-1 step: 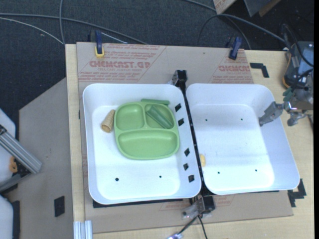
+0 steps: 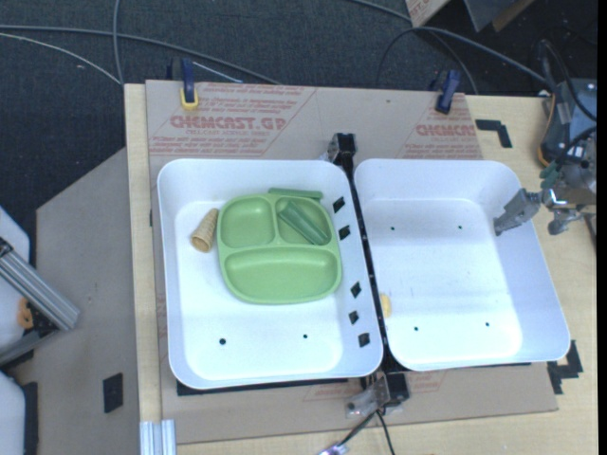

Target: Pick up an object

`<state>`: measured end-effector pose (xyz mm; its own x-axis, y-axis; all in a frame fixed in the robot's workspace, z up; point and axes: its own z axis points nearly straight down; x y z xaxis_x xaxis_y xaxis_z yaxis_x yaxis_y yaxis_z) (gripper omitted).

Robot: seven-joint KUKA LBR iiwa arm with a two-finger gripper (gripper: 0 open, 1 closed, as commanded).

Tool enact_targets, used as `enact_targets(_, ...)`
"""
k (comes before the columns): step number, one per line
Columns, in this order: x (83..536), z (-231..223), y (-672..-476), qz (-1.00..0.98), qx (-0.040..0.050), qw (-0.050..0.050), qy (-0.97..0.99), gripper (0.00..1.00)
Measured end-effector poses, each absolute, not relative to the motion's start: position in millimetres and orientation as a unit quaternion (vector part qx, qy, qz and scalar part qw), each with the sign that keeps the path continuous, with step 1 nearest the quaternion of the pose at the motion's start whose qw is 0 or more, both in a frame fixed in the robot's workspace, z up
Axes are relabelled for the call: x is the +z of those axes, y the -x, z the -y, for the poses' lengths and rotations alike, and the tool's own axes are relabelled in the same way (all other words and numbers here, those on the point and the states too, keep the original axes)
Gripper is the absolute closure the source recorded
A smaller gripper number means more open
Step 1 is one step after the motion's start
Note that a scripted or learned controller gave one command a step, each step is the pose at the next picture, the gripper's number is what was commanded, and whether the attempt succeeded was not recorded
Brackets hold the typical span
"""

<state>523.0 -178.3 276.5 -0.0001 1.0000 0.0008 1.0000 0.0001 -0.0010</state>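
Camera view: green divided plate [image 2: 280, 263] lies far left of open, empty end effector [image 2: 531, 211].

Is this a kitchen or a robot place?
Probably a robot lab, not a kitchen. Two white bins sit clamped on a bench, cables trail over the floor, and a gripper reaches in. The green plate looks like a toy.

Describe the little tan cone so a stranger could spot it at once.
Look in the left bin, where a green divided plate lies. The cone lies against the plate's left edge, on the white floor. It is the one tan, ridged, tapered thing beside the green.
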Motion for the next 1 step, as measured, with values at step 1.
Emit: enact_targets(1,217.8,169.2,-520.1,0.707,0.0013,0.004,0.707,0.00)
